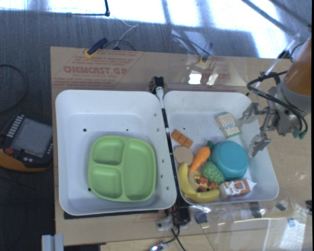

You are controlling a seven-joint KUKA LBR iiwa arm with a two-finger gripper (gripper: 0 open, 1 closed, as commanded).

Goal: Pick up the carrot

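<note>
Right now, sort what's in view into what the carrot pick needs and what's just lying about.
Needed:
small orange carrot with green top
two-finger metal gripper
right white bin

Lying about:
green divided plate
teal round bowl
yellow banana
patterned sponge block

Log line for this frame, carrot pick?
phase: pre-grasp | tool: open, above right bin's right side, holding nothing | carrot: in right bin, between banana and blue bowl, not grasped
</note>
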